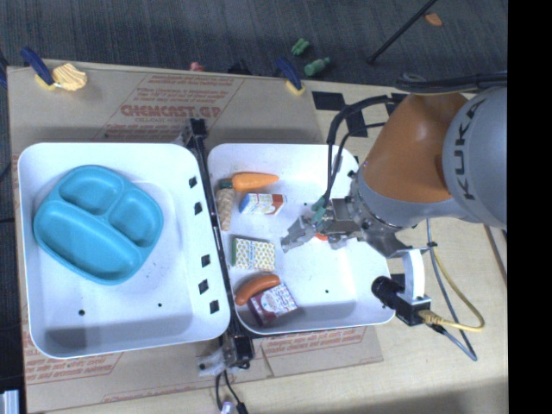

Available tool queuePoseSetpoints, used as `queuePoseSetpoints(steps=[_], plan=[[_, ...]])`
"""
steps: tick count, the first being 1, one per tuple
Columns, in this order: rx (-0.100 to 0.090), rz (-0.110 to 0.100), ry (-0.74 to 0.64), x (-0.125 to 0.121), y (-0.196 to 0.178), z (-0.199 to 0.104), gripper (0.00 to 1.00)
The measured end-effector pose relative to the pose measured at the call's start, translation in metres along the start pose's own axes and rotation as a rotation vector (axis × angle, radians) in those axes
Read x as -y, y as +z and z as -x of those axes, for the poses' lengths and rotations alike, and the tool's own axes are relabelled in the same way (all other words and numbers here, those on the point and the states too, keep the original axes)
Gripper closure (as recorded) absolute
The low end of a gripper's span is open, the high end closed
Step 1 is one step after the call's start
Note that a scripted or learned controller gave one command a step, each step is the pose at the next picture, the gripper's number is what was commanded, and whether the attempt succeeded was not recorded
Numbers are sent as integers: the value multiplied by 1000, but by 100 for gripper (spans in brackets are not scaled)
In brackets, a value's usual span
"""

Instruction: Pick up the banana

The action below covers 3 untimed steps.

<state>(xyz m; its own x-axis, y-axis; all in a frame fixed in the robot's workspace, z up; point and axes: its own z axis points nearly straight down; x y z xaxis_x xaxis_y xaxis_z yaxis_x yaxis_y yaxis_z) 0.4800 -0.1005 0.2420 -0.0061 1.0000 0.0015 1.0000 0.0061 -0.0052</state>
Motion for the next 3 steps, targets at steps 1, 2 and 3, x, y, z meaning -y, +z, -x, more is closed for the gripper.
queuePoseSetpoints(steps=[1, 2, 3], plan=[[1, 0, -82, 4, 51, -51, 0], [1, 2, -72, 0, 51, -117, 0], [1, 1, 329, -44, 31, -193, 0]])
